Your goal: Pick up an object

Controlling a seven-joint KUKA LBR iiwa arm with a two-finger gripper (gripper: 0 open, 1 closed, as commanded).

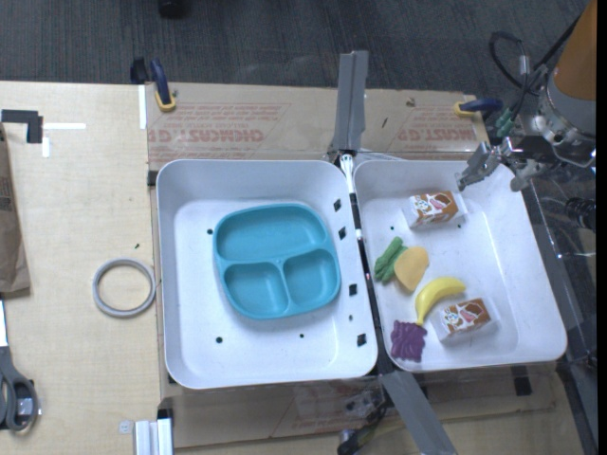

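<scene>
Pale tabletop with two bins; my gripper (488,162), finger state indiscernible, hovers at twelve o'clock of the right bin (531,282), risking clipping its rim before reaching the snack packet (435,209).

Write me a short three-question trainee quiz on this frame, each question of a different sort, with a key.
1. True or false: the blue tray lies in the left bin.
2. Which thing lies right next to the banana? A) the tape ring B) the lower snack packet C) the scissors
3. Fill in: the gripper is over the ____ corner of the right bin.

Key:
1. True; it has three compartments.
2. B; the tape ring and scissors lie on the bench outside the bins.
3. Far; close to the upper snack packet, with nothing seen between its fingers.
</scene>
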